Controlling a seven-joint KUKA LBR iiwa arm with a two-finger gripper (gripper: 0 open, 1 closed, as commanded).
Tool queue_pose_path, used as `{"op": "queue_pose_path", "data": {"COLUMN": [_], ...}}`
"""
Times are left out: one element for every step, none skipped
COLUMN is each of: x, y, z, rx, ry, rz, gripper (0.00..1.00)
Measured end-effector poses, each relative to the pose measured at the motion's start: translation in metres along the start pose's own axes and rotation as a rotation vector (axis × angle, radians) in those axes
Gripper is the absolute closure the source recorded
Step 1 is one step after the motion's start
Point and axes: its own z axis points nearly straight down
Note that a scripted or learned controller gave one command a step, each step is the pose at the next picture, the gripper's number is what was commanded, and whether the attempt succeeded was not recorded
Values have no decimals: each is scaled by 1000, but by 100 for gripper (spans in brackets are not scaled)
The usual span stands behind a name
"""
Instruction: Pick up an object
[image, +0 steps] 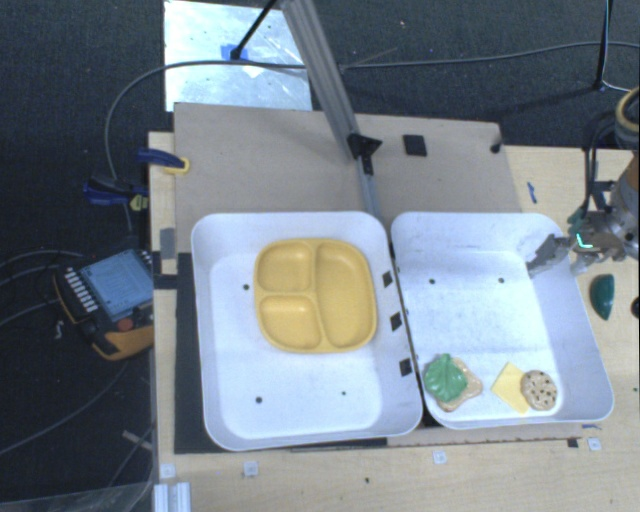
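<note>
Two white bins sit side by side on the tabletop (300, 160); the left bin (225, 395) carries a yellow divided plate (315, 295) a little toward its 12 o'clock side; the right bin (480, 300) keeps three toy foods along its 6 o'clock edge: a green-topped sandwich (450, 381) at about 7 o'clock, a yellow cheese slice (510, 386) just beside it, and a cookie (539, 389) touching the cheese at 5 o'clock; the gripper (552, 254) hangs over the right bin's 2 o'clock corner, well apart from the foods; its fingers look empty, though whether they are spread or closed I cannot tell.
</note>
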Motion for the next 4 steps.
{"op": "queue_pose_path", "data": {"x": [0, 1, 1, 1], "y": [1, -2, 8, 9], "z": [-1, 41, 92, 144], "rx": [-2, 1, 1, 1], "ry": [-1, 0, 0, 0], "rz": [0, 2, 0, 3], "gripper": [0, 0, 0, 0]}}
